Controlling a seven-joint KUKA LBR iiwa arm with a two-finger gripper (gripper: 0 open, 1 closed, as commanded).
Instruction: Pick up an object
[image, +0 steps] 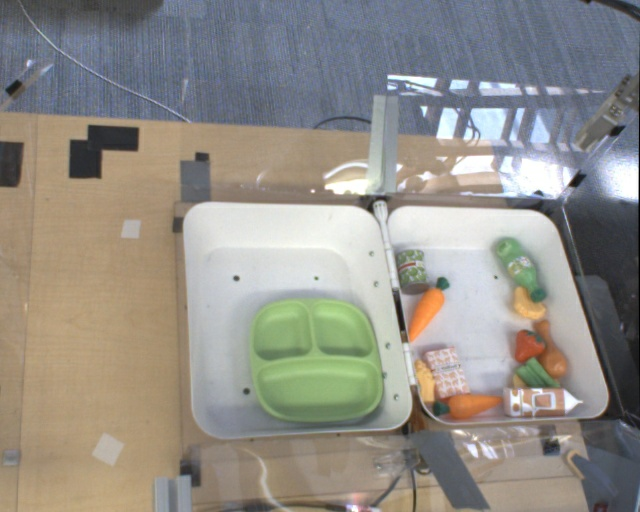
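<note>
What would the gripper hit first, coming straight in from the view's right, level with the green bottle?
If it travels low, probably the right bin's rim. If it clears that, the green bottle comes next. Height can't be judged from this single slanted view.

Green tray (316, 360) left, toy foods (470, 330) right

Overlapping toys and unreadable labels

The labels on the small can (411, 268) and the white bottle (540, 402) are too small to read. The red pepper (529, 345) overlaps a green vegetable (538, 373). The packet (445, 370) partly covers a yellow piece (425, 382). The lower edge cuts off a cable (395, 490).
</note>
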